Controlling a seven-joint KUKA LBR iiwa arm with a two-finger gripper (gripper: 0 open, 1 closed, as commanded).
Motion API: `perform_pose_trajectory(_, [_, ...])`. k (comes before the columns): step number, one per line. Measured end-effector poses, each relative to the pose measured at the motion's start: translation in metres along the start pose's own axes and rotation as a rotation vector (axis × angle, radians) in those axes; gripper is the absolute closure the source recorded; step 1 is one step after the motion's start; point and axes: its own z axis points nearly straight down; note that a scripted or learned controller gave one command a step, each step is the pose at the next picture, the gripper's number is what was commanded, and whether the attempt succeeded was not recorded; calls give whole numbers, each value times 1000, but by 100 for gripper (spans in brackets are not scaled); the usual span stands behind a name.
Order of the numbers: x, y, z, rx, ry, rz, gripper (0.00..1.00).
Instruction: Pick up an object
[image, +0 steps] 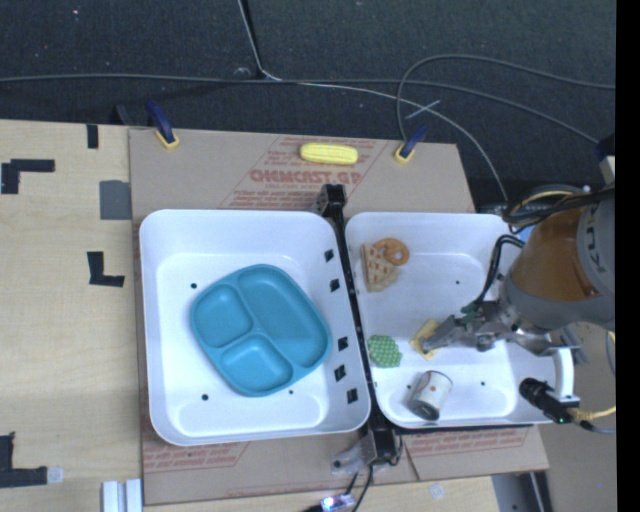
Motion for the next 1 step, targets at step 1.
perform_pose_trajectory(1, [1, 3, -14, -7, 1, -1, 100])
